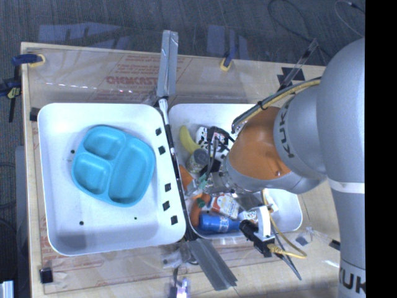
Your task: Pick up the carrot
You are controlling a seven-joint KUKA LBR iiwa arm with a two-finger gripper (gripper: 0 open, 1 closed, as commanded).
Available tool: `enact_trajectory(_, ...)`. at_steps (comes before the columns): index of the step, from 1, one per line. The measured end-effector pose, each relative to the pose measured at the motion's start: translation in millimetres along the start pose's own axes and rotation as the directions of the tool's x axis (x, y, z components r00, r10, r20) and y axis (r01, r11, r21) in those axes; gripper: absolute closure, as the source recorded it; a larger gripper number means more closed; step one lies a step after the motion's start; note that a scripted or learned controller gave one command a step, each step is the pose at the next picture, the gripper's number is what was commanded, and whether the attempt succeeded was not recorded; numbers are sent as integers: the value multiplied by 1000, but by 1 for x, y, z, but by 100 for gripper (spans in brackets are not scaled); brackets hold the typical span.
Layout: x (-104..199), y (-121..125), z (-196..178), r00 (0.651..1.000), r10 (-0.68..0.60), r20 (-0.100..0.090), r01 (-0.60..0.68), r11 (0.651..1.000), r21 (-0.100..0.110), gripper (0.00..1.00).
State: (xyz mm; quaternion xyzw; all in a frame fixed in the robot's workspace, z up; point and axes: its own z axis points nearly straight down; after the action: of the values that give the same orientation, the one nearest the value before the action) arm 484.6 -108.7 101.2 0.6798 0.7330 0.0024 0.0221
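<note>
The carrot (185, 177) is an orange piece lying along the left wall of the right bin (291, 213), partly covered by other items. My gripper (209, 164) reaches down into the clutter just right of the carrot, under the orange wrist band (257, 151). The arm hides much of the bin's middle. I see nothing lifted clear of the pile.
In the right bin a yellow banana (187, 139) lies at the back left, with a blue bottle (218, 224) at the front and a grey can (199, 158) and packets between. The left bin (56, 228) holds a blue compartment plate (113, 164). A divider wall (169, 185) separates the bins.
</note>
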Motion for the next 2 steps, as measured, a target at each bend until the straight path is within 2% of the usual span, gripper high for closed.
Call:
enact_trajectory(1, -22, 56, 6, 998, 55, -21, -54, 998, 24, 0)
enact_trajectory(2, -20, 56, -2, 999, 48, -25, -47, 998, 28, 100)
